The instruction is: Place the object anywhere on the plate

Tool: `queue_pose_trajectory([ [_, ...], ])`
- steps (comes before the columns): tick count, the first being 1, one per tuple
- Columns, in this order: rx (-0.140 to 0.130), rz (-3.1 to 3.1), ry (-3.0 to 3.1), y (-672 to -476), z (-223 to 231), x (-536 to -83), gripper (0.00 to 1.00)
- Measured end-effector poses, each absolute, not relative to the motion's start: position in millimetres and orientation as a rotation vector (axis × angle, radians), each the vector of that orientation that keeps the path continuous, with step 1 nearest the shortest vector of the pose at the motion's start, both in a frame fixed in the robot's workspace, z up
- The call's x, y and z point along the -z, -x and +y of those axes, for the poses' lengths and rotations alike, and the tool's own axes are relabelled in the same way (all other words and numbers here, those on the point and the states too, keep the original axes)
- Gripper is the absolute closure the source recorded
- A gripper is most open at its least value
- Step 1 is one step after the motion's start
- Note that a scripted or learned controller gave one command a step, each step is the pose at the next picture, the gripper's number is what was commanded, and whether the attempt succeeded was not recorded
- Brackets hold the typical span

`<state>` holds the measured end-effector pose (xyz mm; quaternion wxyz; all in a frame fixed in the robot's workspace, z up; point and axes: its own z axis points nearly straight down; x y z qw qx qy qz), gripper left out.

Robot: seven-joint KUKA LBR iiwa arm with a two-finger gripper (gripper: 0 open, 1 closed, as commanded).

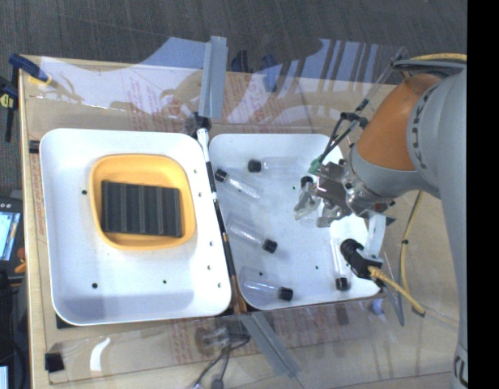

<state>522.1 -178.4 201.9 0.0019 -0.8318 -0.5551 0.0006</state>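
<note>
Tubes — clear plastic ones with black caps — lie scattered on the floor of the right bin point(314, 148); one tube point(236, 185) sits near the bin's left wall, a second tube point(254, 239) lies just below it toward the middle, and a third tube point(264, 288) rests close to the front edge; small black caps point(253, 166) dot the floor besides. None of them is on the plate point(140, 171), the yellow-rimmed dish with a dark ribbed centre that sits in the left bin point(63, 282), well apart from all the tubes.

The pincer point(312, 203) hangs over the right side of the right bin, beneath the orange band of the arm point(411, 144); whether it is released or clenched I cannot tell from this slant, and nothing can be seen gripped in it.

The step in hand, by my reading, is the pick; it would go best on a tube lying free of the walls, with the pincer set across the tube's short axis — round, smooth plastic will likely roll or squirt sideways if caught off-centre.

The bin floor is glossy white and flat, with a few small dark holes; the two bins touch along a raised rim, which a carried tube must clear. Around them the bench point(104, 87) is covered in clear sheeting, and cables trail at the right.
</note>
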Motion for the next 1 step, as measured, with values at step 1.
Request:
queue_pose_trajectory([
  [1,-0.002,-1.886,2.510,-514.5,-135.3,-267.2,1.00],
])
